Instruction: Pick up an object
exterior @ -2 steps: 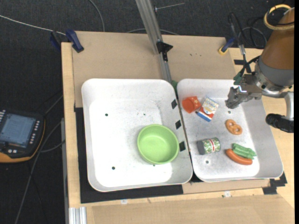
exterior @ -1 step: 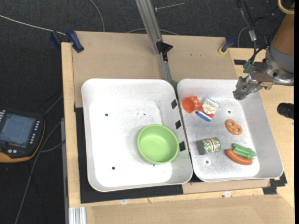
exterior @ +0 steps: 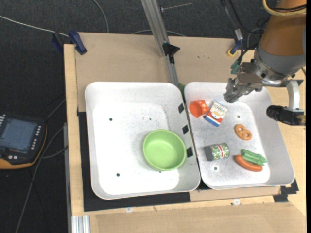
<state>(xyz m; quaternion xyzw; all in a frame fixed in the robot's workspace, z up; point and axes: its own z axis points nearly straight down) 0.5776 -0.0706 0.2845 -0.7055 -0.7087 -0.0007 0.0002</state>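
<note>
Overhead, the end effector (exterior: 232, 95) hovers just right of and above the small carton (exterior: 216, 113) in the right bin (exterior: 272, 130); whether it grips anything cannot be told.

Bright, even overhead light, soft shadows, mild glare on the white bins (exterior: 97, 101), slightly grainy.

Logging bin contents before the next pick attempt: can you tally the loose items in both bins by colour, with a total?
Green: 2, the bowl in the left bin and the bean-like piece in the right bin
Orange: 3, the cup, the pretzel and the carrot-like piece
Mixed colours: 2, the small carton and the can
Total: 7
</note>
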